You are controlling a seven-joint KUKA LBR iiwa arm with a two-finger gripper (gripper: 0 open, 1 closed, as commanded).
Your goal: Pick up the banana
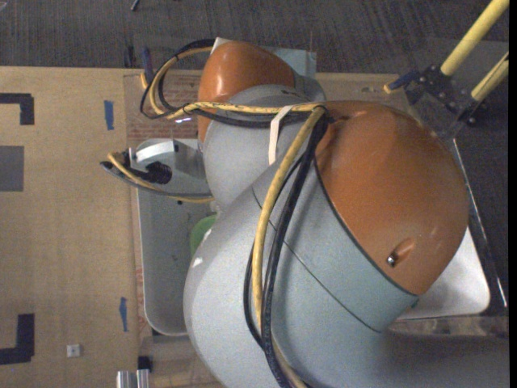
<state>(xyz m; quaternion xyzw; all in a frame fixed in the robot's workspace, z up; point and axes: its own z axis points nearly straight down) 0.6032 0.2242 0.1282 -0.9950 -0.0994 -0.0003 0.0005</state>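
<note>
1 grey-and-orange arm [323, 241] covers the white bin [161, 265]; fingers' state cannot be told

Dark carpet [339, 14], tan bench [65, 217]

The arm [323, 241] covers most of the white bin [161, 281], hiding its contents. A green object [202, 231] beside the arm's left flank is largely hidden and cannot be identified. The arm's base is cut off by the bottom edge.
</note>
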